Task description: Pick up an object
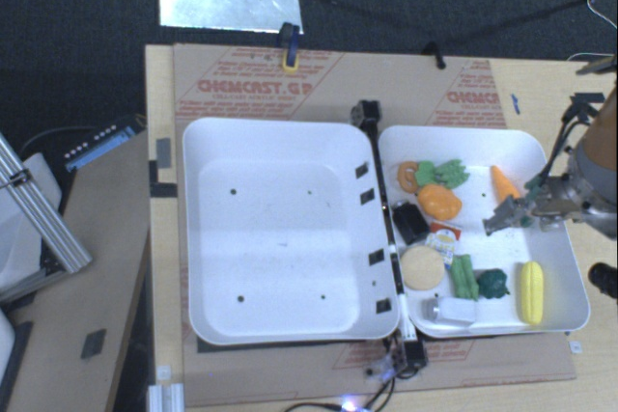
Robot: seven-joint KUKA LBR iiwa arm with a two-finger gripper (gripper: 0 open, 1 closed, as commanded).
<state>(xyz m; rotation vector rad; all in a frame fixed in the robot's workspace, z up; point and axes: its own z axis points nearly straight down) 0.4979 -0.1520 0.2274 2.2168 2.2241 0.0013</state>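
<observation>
The right bin (555, 171) holds several toy foods. An orange carrot (503, 181) lies at its upper right, and an orange pepper (440, 202) sits beside a green leafy piece (446, 174) and a pretzel (408, 176). A tan bun (422, 268), a green vegetable (464, 276), a dark green broccoli (492, 283) and a yellow corn (530, 291) lie along the front. My gripper (499, 210) hangs over the bin's right half, just below the carrot. It is open, with nothing between its fingers.
The left bin (208, 207) sits beside the right one, with black clips (367, 197) along the shared wall. A black item (409, 222) and a white packet (452, 310) also lie in the right bin. The arm (594, 183) enters from the right.
</observation>
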